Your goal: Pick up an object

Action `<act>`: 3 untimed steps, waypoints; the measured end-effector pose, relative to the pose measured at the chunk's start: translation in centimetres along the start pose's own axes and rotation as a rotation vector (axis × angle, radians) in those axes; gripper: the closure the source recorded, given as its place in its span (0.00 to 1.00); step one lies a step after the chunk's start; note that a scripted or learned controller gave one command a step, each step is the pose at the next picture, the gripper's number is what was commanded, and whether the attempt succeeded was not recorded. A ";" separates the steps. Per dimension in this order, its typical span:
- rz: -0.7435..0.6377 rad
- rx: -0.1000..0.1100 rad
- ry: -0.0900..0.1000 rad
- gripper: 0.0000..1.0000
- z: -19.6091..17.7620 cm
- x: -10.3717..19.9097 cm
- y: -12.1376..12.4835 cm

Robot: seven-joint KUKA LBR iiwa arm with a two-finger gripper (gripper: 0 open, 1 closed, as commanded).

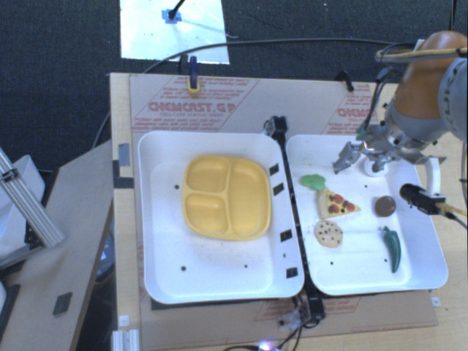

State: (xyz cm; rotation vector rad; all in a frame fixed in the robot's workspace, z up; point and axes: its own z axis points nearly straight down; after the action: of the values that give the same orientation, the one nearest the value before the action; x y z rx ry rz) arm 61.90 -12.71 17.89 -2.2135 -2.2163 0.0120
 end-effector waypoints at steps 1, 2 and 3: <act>-0.002 -0.013 -0.002 0.00 -0.8 0.0 0.3; -0.001 -0.009 -0.001 0.00 5.5 0.3 0.2; 0.001 -0.016 -0.002 0.00 9.4 0.3 0.4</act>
State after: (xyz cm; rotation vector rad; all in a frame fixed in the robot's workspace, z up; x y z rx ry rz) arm 62.21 -12.42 8.53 -2.2233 -2.2243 -0.0041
